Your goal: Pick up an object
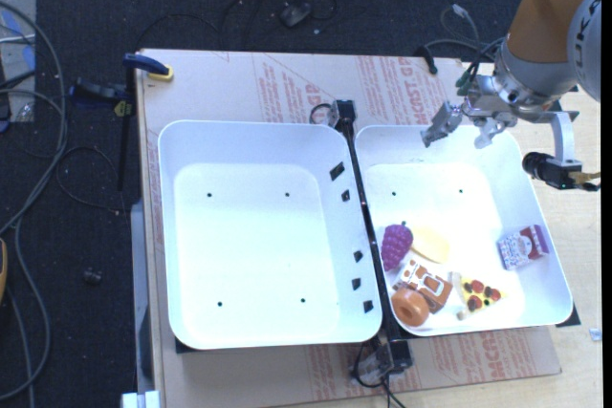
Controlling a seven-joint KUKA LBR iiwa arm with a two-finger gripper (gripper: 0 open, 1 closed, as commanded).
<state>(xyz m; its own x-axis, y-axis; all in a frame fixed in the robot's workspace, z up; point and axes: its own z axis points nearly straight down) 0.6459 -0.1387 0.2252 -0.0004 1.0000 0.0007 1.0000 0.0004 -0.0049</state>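
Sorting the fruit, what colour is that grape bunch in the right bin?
Purple grape bunch, seen in the camera view.

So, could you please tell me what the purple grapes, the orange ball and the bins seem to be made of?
Purple grapes: probably moulded plastic, a toy; even colour, slight sheen.
Orange ball: likely plastic or foam; smooth, uniform colour, the view leaves it open.
Bins: probably thin formed plastic; glossy white, rounded corners, raised rims.
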